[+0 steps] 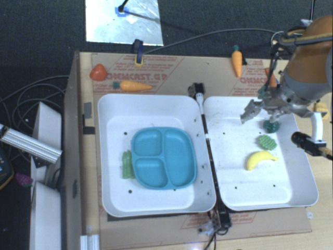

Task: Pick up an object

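Yellow banana [261,159] lies near right bin's [302,191] front edge.

A yellow banana [260,160] lies on its side on the floor of the right bin [234,191], toward its right half. Just above it rests a small green knobbly piece [267,141], close beside but apart. Farther up, a dark teal object [270,125] sits near the bin's upper right
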